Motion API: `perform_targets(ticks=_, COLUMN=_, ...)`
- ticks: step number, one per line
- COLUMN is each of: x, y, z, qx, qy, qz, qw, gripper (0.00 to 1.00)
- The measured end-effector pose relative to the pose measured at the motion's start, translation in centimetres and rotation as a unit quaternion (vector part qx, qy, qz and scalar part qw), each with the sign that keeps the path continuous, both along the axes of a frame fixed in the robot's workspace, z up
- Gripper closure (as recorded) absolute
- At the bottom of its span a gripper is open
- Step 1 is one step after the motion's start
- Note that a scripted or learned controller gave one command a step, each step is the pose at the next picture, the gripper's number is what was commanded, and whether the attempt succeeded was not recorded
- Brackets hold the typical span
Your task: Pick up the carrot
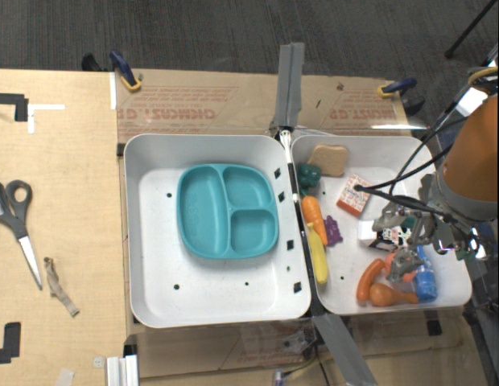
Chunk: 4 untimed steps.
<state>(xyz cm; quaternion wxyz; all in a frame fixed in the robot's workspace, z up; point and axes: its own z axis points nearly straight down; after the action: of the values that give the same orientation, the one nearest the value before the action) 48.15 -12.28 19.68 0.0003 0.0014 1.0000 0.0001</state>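
Bench [56,215]: light wood. Left bin [145,296] is the landmark. Right bin [346,296] touches its right side. Cardboard sheet [193,103] lies behind and under it. Scissors [16,223] well left of it, small strap scrap [60,288] nearer, black tape marks [12,105] far left.

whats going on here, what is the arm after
A KUKA arm reaches in from the right over the right bin, which holds a jumble of toy food. Its gripper hangs low above the items at the bin's front, near a blue object and an orange sausage-shaped piece. The carrot it should pick up lies apart from it, along the bin's left wall next to a yellow banana. The left bin holds a teal divided plate.
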Motion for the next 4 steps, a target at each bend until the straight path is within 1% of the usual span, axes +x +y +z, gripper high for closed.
perform_targets(ticks=1, x=6.9, y=6.9, z=-0.5, qx=0.0001, qy=-0.001, qz=0.049, qw=0.9988, gripper=0.00)
perform_targets(ticks=2, x=8.4, y=4.0, z=-0.4, qx=-0.0002, qy=-0.002, qz=-0.155, qw=0.9880, gripper=0.00)
perform_targets(ticks=3, x=13.4, y=2.8, z=-10.4, qx=-0.0004, qy=-0.002, qz=-0.147, qw=0.9891, gripper=0.00)
perform_targets(ticks=4, x=10.0, y=2.0, z=-10.5, qx=-0.0004, qy=0.000, qz=-0.380, qw=0.9252, gripper=0.00)
